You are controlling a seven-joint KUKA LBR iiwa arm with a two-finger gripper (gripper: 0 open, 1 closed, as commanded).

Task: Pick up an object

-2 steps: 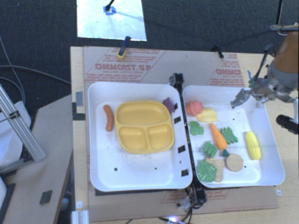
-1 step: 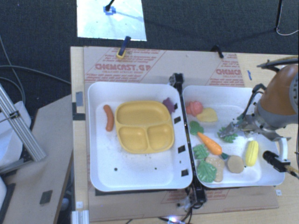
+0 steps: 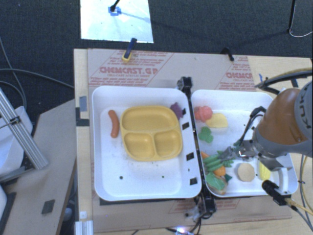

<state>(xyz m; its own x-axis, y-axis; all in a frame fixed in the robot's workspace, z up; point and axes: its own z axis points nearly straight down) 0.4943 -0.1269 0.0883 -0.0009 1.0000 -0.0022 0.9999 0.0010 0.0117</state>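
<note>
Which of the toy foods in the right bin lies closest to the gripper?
The green bean-like pieces by the gripper, whose tip reaches them. The pink piece, yellow piece and pale round piece lie farther off.

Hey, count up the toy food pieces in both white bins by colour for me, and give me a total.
Orange: 2, a sausage and a small piece
Purple: 1
Pink-red: 1
Yellow: 2
Green: 2 clear, a leafy piece and a long pod; the lower-corner jumble is hard to separate
Beige: 1 round piece
Total: 9 at least
</note>
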